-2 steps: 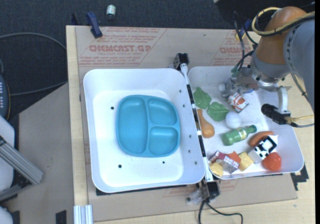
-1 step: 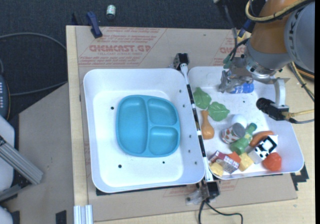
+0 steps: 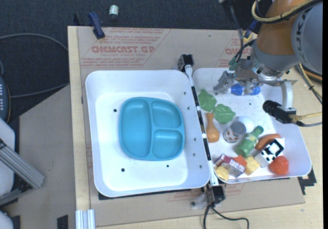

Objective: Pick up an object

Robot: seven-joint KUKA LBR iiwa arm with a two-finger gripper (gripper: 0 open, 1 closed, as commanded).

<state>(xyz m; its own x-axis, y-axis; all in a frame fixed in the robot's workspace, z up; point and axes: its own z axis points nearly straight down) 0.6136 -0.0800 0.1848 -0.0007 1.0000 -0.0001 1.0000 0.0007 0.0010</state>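
My arm (image 3: 292,23) cut off by right edge; upper links out of frame. My wrist covers back of right bin (image 3: 305,157), far rim hidden beneath it. Blue object (image 3: 237,89) partly under my jaws (image 3: 237,80); shape unclear, and whether jaws touch it unclear. Jaw opening not readable from above. Pile at bin's front: small items overlap, packet (image 3: 233,165) print too small to read. Small metal thing (image 3: 113,11) on floor beyond surface (image 3: 133,48), too small to identify.

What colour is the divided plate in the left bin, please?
Light blue; the plate shows best in the camera view.
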